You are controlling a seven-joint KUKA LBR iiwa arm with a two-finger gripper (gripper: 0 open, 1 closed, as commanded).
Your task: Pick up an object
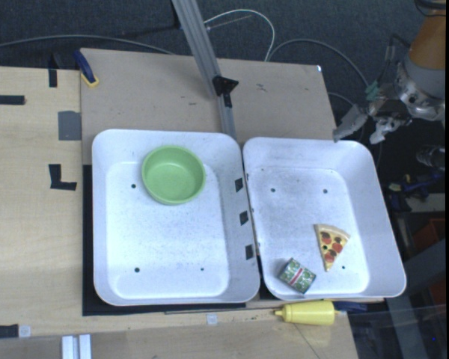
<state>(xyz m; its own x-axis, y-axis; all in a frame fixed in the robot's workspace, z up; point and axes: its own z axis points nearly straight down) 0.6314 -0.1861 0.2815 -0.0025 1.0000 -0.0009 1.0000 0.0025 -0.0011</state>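
Observation:
A green bowl (173,174) sits in the back of the left bin (112,275). In the right bin (359,159) lie a toy pizza slice (331,245) and, near the front wall, a small green box (296,275). A yellow bottle (308,313) lies on the bench just outside the right bin's front rim. My gripper (364,127) hangs open above the right bin's back right corner, well away from all the objects, with nothing between its fingers.
A grey metal pole (202,43) slants across the bench behind the bins and ends at a black clamp (224,87). Cables (284,47) run over the dark floor behind the bench. Black tape marks dot the wooden surface at the left.

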